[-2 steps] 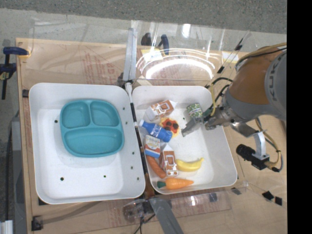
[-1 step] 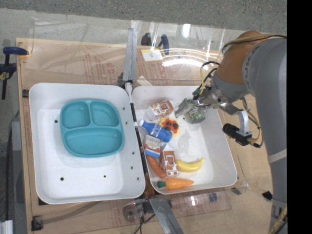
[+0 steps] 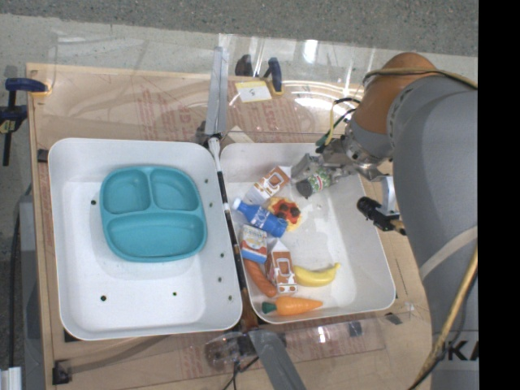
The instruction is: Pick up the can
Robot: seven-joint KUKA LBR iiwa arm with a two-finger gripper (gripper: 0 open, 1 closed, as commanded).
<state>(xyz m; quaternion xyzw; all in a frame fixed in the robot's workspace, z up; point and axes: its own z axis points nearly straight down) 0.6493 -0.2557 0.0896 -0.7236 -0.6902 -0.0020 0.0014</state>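
**Carrot to can: contents and grasp notes**

Carrot point(image 3: 296, 305): lying flat, just in front of the banana point(image 3: 317, 275), at the near wall of the right bin point(image 3: 375, 250).

Cartons point(image 3: 280, 270): small printed packs, touching one another, just left of the banana.

Blue bottle point(image 3: 260, 216): on its side, beyond the banana and to its left.

Can point(image 3: 313, 183): the task item. Well beyond the banana, toward the far side of the bin, tilted, dark end facing the camera.

Gripper point(image 3: 318, 177): at the can, fingers clamped across its body. Whether the can is off the bin floor cannot be told.

Teal plate point(image 3: 154, 212): far left of the banana, in the left bin point(image 3: 69, 250).

Handling advice: the grasp looks skewed on a round, smooth body, so slip is the likely fault. Keep the clamp firm, lift straight up and slowly, and clear the carton point(image 3: 272, 183) beside the can before any sideways travel.
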